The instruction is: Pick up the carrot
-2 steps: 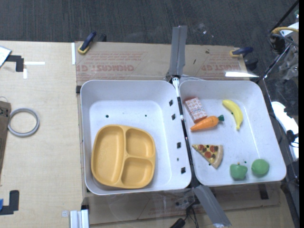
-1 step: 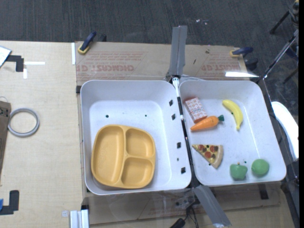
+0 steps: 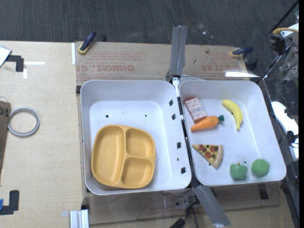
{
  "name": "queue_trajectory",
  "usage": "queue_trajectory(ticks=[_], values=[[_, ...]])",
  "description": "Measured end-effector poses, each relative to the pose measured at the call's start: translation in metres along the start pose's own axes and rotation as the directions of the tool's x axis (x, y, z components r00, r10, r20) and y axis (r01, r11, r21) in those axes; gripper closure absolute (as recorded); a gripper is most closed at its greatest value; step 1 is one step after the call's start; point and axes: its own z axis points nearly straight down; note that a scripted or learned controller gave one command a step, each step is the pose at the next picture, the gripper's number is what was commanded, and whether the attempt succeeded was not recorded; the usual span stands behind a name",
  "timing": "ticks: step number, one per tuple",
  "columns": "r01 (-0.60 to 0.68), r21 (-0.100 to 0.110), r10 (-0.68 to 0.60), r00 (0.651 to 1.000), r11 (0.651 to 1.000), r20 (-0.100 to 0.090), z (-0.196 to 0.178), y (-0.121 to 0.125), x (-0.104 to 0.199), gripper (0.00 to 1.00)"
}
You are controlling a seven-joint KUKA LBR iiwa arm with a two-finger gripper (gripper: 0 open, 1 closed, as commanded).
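The carrot (image 3: 207,123) lies in the right bin (image 3: 269,127), near its left wall, with its green top pointing right toward the banana (image 3: 234,112). A red-and-white packet (image 3: 195,109) sits just above the carrot, close to touching it. A pizza slice (image 3: 210,154) lies below it, apart. Two green fruits (image 3: 239,171) (image 3: 260,167) rest side by side near the bin's lower right corner. The left bin (image 3: 95,99) holds a yellow divided plate (image 3: 124,156). A tape roll (image 3: 22,122) lies on the table (image 3: 42,175) at far left. The tool's state cannot be told.
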Motion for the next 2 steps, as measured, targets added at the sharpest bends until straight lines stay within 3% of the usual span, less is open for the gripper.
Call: queue_trajectory(ticks=[1, 2], values=[[0.003, -0.001, -0.003, 1.000, 1.000, -0.002, -0.073, 0.001, 0.006, 1.00], [0.000, 0.000, 0.000, 1.000, 1.000, 0.000, 0.005, 0.001, 0.006, 1.00]])
